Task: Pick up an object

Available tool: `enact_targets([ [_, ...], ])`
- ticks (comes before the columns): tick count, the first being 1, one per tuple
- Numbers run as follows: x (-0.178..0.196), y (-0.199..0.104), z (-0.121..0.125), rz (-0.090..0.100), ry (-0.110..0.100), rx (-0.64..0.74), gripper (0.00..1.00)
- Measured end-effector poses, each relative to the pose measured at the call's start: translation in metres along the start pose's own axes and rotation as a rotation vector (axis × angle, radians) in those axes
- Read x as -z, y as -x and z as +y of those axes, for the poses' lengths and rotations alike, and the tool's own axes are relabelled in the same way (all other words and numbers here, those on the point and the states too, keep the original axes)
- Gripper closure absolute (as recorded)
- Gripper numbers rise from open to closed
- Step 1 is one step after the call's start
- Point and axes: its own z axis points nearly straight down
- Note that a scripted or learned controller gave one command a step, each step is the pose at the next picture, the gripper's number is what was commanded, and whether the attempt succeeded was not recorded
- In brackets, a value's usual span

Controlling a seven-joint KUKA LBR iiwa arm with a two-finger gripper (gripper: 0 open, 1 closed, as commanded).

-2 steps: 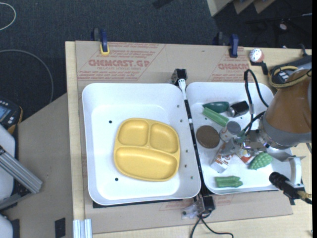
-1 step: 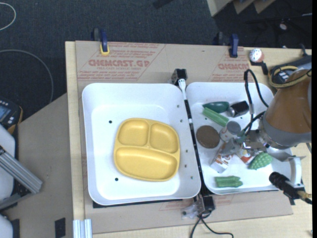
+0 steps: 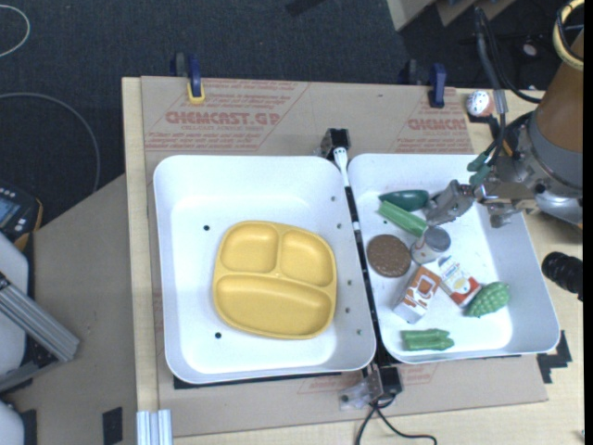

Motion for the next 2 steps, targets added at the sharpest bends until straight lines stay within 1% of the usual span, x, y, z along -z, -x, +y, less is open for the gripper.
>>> enact_targets([
  [1,0.1515,-0.0123,0.0019,0.000,0.005,-0.004,0.00],
  [2,0.1527,-0.0122,0.0019,-0.001,-0.011,-0.007,1.00],
])
